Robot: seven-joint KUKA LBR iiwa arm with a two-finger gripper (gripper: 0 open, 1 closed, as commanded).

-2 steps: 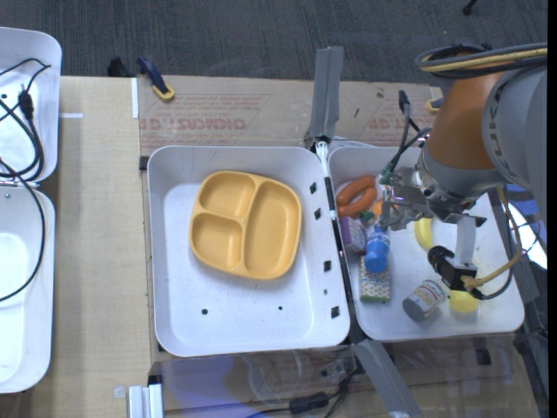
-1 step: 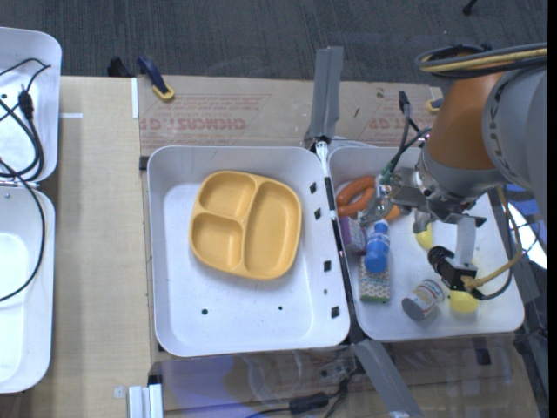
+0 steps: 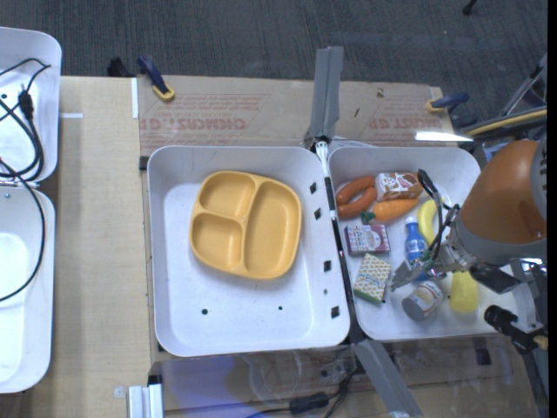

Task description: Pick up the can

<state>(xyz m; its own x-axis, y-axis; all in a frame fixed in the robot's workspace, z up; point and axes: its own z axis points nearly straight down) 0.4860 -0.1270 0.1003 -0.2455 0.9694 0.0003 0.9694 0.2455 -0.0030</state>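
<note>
The can (image 3: 424, 300) lies in the right bin (image 3: 374, 320), close to that bin's front edge and towards its right corner, tipped on its side with a pale round end facing the camera. It looks like a small metal tin: stiff, smooth-walled and probably slippery, and (lying down as it is) likely to roll away if nudged from one side only. The surest hold, I judge, is across its curved body, fingers straddling the cylinder rather than its flat ends.

The gripper (image 3: 416, 273) hangs just above and behind the can, its dark fingers spread apart with nothing visibly held between them. Just right of the can sits a yellow lemon-like piece (image 3: 464, 293); behind it stands a blue bottle (image 3: 414, 240). A patterned packet (image 3: 373, 278) lies to the left, near the bin's left wall, with a pink carton (image 3: 365, 238) behind that.

The left bin (image 3: 165, 233) carries a yellow divided plate (image 3: 247, 225) near its middle.
</note>
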